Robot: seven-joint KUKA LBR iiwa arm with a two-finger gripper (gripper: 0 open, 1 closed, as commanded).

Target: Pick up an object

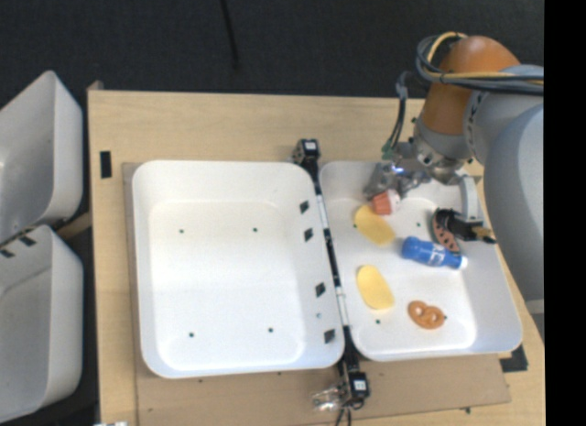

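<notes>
Red block lies at the far side of the right bin, directly under the gripper, which looks lowered onto it; whether its fingers are apart or together, I cannot tell. The grasp step seems in hand; next it needs a firm close and a straight lift. A yellow piece touches the block, crowding it; a blue bottle and pretzel lie apart.

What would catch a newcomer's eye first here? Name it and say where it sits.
The arm's orange band at the upper right stands out first, with the gripper low over the far end of the right bin, just above a small red-orange piece. Then the bright things in that bin: two yellow pieces, a blue cylinder and a brown pretzel shape.
</notes>
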